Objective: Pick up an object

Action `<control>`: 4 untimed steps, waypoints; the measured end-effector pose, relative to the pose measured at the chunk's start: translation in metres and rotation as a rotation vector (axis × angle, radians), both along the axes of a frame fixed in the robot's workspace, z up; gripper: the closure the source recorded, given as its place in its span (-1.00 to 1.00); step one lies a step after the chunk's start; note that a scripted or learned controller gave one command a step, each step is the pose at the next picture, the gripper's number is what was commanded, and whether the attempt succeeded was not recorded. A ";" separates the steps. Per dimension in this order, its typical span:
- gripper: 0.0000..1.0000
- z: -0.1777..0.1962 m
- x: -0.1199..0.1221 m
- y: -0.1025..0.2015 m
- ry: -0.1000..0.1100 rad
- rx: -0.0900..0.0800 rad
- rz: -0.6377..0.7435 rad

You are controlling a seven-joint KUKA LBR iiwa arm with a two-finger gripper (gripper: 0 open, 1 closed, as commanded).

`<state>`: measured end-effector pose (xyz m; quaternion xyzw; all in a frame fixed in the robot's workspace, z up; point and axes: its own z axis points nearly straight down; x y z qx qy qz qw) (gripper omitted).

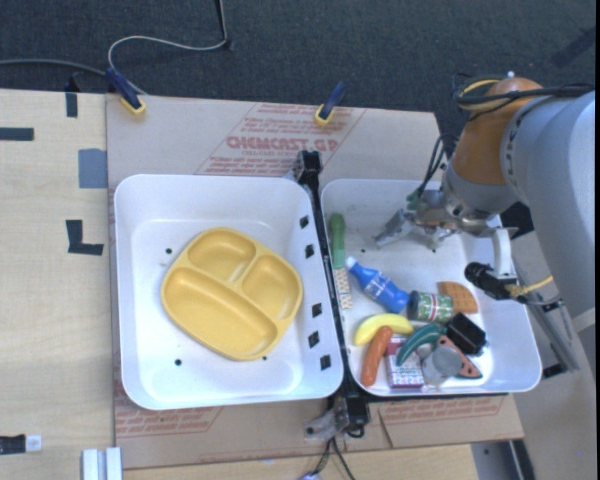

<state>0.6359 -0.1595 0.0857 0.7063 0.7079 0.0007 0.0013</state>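
Two white bins are sitting side by side; the left bin (140, 298) is holding a yellow divided plate (232, 291), the right bin (525, 353) a heap of small objects (420, 333) crowding its near half. Gripper (412, 226) is hanging over the bare far half, fingers spread, clasping nothing. Nearest candidate is the blue bottle (378, 286), lying just beside the heap.

A divided plate (232, 292) lay in the left bin (140, 268). In the right bin (525, 363), a bottle (378, 285) sat mid-left, with a banana (380, 327) and other small items crowded along the near edge.
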 end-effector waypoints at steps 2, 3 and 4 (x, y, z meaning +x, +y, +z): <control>-1.00 -0.001 -0.013 0.055 0.002 0.000 -0.001; -1.00 0.000 -0.021 0.050 0.001 -0.001 -0.001; -1.00 0.000 -0.002 0.060 0.004 -0.005 -0.004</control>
